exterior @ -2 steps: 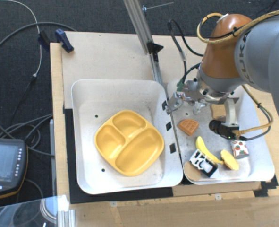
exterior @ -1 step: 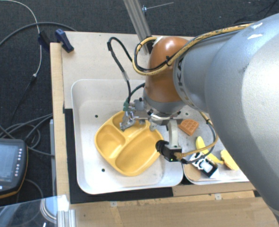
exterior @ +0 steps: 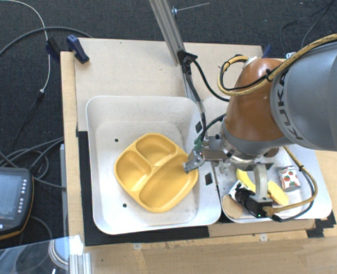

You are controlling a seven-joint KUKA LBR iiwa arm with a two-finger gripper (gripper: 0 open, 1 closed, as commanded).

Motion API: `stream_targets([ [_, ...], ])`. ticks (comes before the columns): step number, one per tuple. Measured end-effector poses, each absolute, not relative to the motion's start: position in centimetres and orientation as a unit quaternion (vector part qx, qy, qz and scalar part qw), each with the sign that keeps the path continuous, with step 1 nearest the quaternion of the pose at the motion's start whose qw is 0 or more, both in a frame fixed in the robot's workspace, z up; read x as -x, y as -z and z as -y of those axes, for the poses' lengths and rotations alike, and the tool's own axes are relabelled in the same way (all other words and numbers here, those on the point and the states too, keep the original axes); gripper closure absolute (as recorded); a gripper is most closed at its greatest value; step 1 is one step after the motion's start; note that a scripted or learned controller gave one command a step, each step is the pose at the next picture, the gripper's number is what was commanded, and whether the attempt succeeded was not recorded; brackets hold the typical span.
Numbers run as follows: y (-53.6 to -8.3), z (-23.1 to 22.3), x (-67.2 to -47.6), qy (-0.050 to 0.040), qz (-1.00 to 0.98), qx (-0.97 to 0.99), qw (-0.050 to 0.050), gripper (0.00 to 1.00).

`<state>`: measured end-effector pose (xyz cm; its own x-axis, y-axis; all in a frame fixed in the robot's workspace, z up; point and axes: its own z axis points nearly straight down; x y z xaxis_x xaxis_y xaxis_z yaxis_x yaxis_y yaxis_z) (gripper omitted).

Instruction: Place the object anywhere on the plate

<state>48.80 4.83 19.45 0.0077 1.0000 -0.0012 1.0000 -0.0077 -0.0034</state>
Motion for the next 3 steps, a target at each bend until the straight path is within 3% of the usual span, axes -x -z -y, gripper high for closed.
stream_targets([
  [1, -20.3, -5.4, -49.0, 0.0005, 0.707, 0.707, 0.002, 1.00],
  [2, -19.2, -9.8, -51.9, 0.0010, 0.709, 0.705, 0.001, 1.00],
  [3, -33.9, -11.5, -53.6, 0.0043, 0.708, 0.706, -0.002, 1.00],
])
